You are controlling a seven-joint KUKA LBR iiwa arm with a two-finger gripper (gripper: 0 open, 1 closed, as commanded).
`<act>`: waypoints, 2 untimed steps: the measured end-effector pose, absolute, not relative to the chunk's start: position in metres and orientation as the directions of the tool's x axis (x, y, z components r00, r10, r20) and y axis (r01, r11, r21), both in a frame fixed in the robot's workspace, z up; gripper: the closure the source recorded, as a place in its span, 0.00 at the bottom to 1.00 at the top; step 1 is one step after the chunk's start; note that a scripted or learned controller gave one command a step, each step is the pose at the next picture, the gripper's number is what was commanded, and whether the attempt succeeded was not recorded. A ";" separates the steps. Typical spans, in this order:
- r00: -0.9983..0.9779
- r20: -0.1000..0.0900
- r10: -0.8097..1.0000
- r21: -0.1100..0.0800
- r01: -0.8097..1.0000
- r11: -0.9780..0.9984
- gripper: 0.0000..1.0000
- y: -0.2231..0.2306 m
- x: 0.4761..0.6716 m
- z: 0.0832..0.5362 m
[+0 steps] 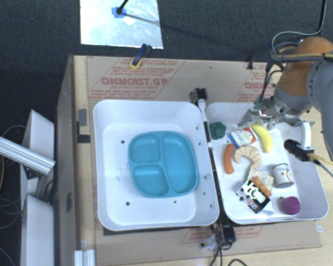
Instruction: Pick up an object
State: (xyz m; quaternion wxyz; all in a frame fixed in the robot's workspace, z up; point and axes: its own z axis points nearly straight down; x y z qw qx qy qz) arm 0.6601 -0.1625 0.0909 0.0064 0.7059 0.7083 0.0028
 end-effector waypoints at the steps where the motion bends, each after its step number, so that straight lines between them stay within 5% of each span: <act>1: -0.006 -0.006 1.000 0.021 1.000 0.006 1.00 -0.162 0.663 0.104; 2: -0.005 0.001 1.000 0.006 1.000 0.005 1.00 -0.089 0.619 0.195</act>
